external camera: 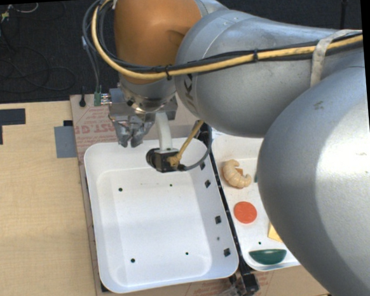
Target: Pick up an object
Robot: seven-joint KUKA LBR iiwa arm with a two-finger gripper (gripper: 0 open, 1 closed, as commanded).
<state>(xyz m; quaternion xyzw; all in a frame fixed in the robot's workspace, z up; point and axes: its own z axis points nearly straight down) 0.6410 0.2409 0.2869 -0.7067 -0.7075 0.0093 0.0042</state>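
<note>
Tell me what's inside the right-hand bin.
In the right bin lie a tan croissant-shaped piece, a flat orange disc and a dark green bowl-shaped piece, with a yellow corner peeking out. The grey arm covers the rest of that bin.

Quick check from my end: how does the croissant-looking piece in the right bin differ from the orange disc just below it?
The croissant is tan, curved and lumpy; the orange disc is flat, round and smooth. The croissant sits farther up the right bin, the disc lower, toward the dark green bowl-shaped piece. Both lie loose, apart from each other and away from the gripper.
</note>
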